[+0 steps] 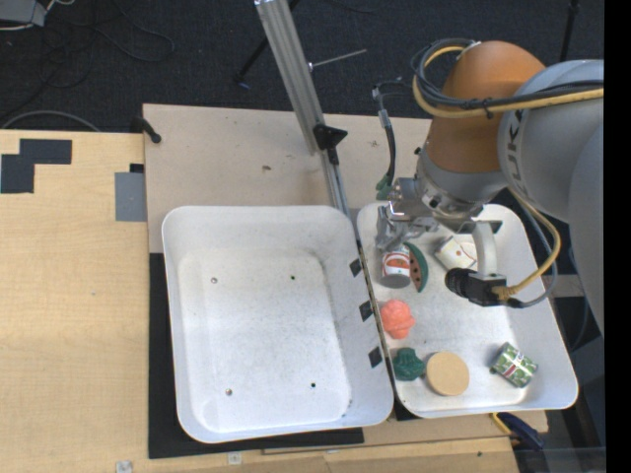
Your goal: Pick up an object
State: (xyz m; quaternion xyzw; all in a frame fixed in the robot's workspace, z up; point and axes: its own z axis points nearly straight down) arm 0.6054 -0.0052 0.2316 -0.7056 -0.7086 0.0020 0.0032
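My gripper [394, 236] hangs over the far left part of the right bin [552, 382], under the orange wrist band. Directly below its tip is a small red and white can [396, 267], with a dark green curved piece [421, 268] touching its right side. Whether the can is in the gripper's grasp or only lying in the bin under it, I cannot tell. Nearer the front lie a pink-orange ball [396, 318], a dark green lump [407, 365], a tan round disc [447, 373] and a green patterned can [514, 364].
The left bin [197, 264] lies beside the right one, their rims meeting at black clips [367, 308]. A slanted aluminium bar [296, 77] rises behind the bins. A white object [459, 254] and a black cable fitting [475, 286] sit right of the gripper.
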